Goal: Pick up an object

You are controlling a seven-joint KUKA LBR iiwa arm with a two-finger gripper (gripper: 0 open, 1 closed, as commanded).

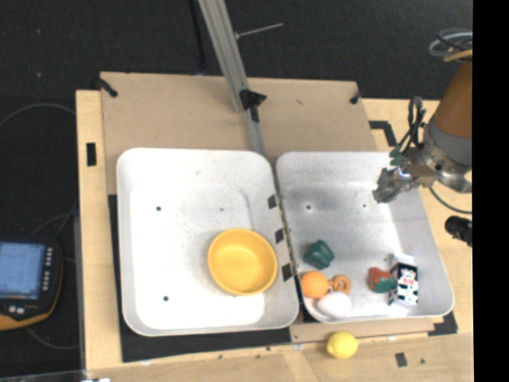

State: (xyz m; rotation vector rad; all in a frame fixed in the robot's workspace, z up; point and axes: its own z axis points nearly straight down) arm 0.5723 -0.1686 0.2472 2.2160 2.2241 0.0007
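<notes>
gripper (387,188) over right bin (350,173), toys (320,253) well apart

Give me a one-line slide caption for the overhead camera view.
Gripper above the right bin, away from the toys; yellow bowl in the left bin.

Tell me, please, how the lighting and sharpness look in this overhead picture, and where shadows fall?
Camera view: lighting is even and soft, both white bins bright without harsh glare; the yellow bowl casts only a faint shadow; the gripper looks slightly blurred; small items near the right bin's front edge are soft in detail.
</notes>
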